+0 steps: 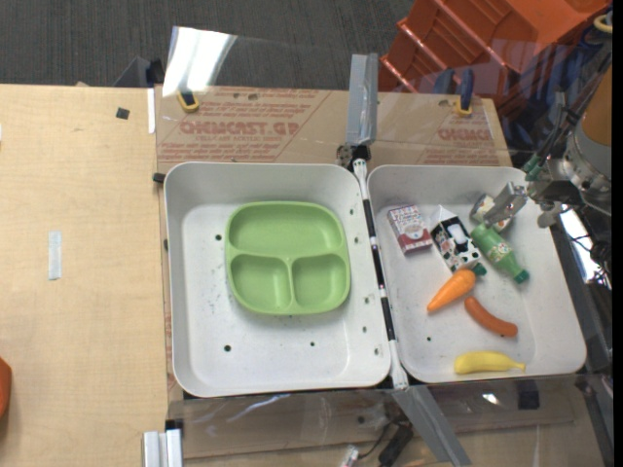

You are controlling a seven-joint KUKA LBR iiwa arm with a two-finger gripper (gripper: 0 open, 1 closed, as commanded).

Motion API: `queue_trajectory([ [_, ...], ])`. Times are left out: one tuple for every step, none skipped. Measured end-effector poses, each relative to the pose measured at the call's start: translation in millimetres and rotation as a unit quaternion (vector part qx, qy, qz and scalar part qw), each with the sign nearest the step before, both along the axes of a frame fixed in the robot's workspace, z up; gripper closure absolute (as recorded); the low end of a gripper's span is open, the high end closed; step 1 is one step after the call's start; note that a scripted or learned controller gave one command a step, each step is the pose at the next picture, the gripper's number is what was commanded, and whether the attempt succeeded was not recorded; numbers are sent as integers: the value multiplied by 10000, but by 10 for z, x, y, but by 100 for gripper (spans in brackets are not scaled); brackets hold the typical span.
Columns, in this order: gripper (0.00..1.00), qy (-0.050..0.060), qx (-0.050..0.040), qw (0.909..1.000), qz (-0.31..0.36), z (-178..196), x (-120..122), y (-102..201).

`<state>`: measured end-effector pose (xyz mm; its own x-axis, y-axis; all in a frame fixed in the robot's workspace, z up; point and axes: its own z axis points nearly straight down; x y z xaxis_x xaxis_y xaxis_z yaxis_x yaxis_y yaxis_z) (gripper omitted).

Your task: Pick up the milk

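Note:
The milk (452,242) is a small white carton with black cow patches, lying in the right bin (545,358) near its middle. My gripper (497,207) hovers at the bin's far right, above the top of a green bottle (500,252) and up and to the right of the milk. Its fingers (484,208) stand open with nothing between them. A short gap separates the gripper from the carton.
A pink-and-white box (410,229) lies just left of the milk. An orange carrot (452,290), a red sausage (490,317) and a yellow banana (489,362) lie nearer the front. The left bin (195,339) holds a green divided plate (288,257).

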<state>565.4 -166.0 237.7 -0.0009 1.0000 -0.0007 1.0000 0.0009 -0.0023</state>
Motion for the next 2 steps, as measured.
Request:
queue_trajectory([
  [0,-5,3,9988,482,-1339,266,391],
  [0,-6,2,9991,429,-1463,85,594],
])
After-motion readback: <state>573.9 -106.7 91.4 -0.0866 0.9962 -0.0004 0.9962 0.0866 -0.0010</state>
